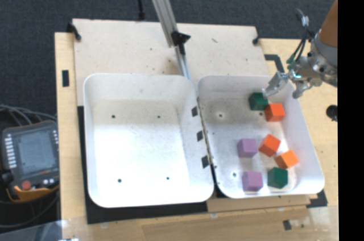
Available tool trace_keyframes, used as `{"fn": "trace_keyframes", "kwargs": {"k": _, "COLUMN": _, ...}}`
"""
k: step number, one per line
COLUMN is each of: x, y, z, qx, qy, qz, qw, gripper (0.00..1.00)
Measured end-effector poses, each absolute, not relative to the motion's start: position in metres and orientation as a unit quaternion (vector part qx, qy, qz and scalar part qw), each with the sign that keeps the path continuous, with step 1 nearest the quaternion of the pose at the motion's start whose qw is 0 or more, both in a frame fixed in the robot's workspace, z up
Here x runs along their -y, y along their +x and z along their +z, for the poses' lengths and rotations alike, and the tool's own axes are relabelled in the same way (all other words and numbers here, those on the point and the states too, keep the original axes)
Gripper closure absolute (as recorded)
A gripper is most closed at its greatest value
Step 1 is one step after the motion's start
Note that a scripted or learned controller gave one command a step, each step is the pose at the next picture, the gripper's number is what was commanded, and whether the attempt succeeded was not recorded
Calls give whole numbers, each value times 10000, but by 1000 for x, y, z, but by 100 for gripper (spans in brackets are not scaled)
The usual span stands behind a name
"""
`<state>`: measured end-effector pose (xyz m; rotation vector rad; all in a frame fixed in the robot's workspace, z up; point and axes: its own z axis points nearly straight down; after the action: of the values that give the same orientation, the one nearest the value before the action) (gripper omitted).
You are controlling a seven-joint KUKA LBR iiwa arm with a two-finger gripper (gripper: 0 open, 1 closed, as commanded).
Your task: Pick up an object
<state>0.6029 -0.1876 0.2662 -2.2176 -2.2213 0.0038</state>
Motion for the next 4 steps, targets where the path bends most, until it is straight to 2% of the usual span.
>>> {"fn": "trace_keyframes", "kwargs": {"k": 1, "x": 188, "y": 604, "z": 269, "qx": 7083, "qy": -7059, "qz": 3, "qw": -10, "gripper": 0}}
{"fn": "trace_keyframes", "kwargs": {"k": 2, "x": 190, "y": 609, "z": 226, "qx": 7074, "qy": -7068, "qz": 13, "qw": 3, "gripper": 0}}
{"fn": "trace_keyframes", "kwargs": {"k": 3, "x": 192, "y": 602, "z": 182, "qx": 7065, "qy": -7077, "qz": 18, "qw": 11, "gripper": 0}}
{"fn": "trace_keyframes", "kwargs": {"k": 4, "x": 191, "y": 609, "z": 128, "qx": 7060, "qy": -7082, "qz": -9, "qw": -8, "gripper": 0}}
